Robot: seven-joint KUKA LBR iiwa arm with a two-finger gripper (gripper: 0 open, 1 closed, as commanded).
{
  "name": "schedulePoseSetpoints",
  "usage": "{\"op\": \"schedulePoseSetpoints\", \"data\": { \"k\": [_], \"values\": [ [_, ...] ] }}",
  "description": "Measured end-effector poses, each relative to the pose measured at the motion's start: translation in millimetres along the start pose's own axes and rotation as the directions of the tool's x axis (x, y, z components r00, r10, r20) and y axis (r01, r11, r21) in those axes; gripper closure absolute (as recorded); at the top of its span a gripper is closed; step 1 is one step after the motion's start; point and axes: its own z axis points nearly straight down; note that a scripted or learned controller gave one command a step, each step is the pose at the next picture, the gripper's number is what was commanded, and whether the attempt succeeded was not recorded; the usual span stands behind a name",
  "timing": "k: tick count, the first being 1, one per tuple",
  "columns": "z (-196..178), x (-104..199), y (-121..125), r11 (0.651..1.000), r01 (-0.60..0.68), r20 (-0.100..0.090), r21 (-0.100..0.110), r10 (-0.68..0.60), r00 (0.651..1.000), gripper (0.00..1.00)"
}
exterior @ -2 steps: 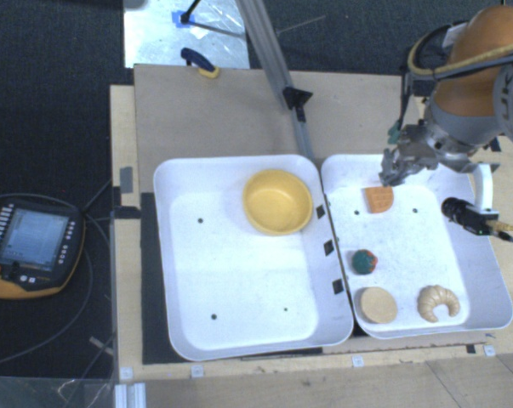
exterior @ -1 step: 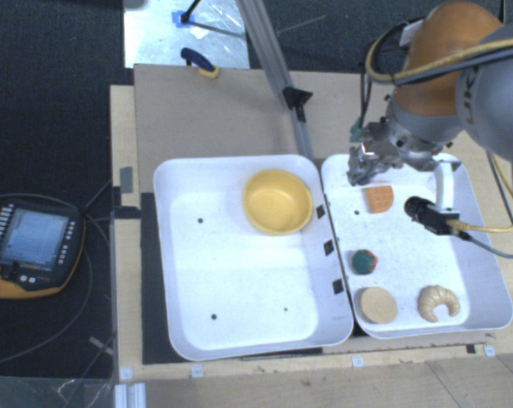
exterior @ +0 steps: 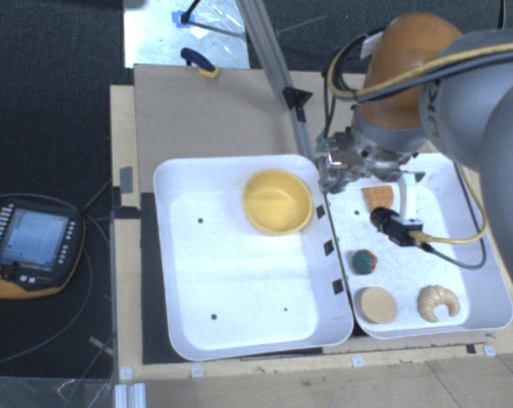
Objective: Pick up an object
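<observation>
- The tool (exterior: 333,175) hangs over the upper left corner of the right bin (exterior: 486,300), by the divide between the bins; whether it is clenched or released I cannot tell.
- In that bin lie an orange cracker (exterior: 378,197), a green-and-red ball (exterior: 364,261), a round biscuit (exterior: 378,304) and a croissant (exterior: 437,302).
- A yellow bowl (exterior: 277,201) sits in the left bin (exterior: 239,313).

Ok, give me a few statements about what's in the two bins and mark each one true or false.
1. The yellow bowl sits in the left bin. True.
2. The croissant lies in the left bin. False: it lies in the right bin.
3. A round cracker lies beside the croissant. True.
4. The yellow bowl is upside down. False: it is upright, open side up.
5. A small green and red ball lies in the right bin. True.
</observation>
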Motion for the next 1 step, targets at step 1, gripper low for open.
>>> {"op": "schedulePoseSetpoints", "data": {
  "k": [1],
  "values": [
    [4.7,55.2,-14.7,1.0,0.001,0.0,0.0,-0.001,1.0,1.0]
  ]
}}
